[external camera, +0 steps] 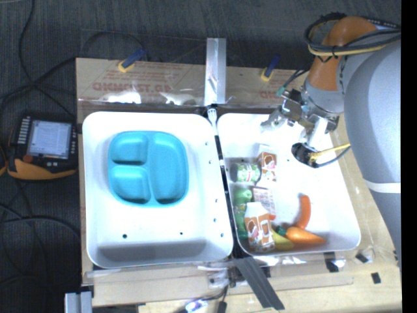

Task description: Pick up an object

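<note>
The right bin [339,201] holds a loose pile along its left and front sides. A green can [247,172] lies beside a small printed carton [268,163]. Below them are a green item [242,197], two more cartons [264,202] [260,231], an orange carrot [305,236] and a red-orange curved piece [303,208]. My gripper [306,134] hangs over the bin's back right part, above and to the right of the small carton and apart from the pile. I see nothing held in it.
The left bin [98,240] carries a blue divided plate [148,168]. A metal post [215,70] stands behind the wall between the bins. A handheld pendant [42,143] lies off the bench to the left. The grey arm [378,109] covers the right side.
</note>
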`<state>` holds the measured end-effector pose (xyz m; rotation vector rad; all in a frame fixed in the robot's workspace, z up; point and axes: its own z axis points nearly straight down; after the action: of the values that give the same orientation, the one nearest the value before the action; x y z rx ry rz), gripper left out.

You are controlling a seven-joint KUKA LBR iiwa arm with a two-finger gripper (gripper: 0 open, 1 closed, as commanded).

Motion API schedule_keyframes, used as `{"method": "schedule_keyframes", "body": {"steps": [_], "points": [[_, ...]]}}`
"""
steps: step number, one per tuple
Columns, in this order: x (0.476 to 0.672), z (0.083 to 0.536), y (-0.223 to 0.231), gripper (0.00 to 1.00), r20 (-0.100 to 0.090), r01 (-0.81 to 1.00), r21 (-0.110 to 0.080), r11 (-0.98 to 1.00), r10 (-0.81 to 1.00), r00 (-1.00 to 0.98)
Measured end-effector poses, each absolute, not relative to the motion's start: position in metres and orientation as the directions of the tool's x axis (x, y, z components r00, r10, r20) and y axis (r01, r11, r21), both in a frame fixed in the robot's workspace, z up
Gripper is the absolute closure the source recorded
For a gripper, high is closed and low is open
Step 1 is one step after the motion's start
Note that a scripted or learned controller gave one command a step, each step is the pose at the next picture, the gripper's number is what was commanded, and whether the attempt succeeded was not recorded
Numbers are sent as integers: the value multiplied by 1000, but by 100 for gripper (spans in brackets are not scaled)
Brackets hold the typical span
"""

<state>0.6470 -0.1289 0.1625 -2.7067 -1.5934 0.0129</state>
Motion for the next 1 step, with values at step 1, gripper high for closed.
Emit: {"method": "schedule_keyframes", "body": {"steps": [1], "points": [[623, 88, -122, 0, -1, 902, 6, -431, 902, 431]]}}
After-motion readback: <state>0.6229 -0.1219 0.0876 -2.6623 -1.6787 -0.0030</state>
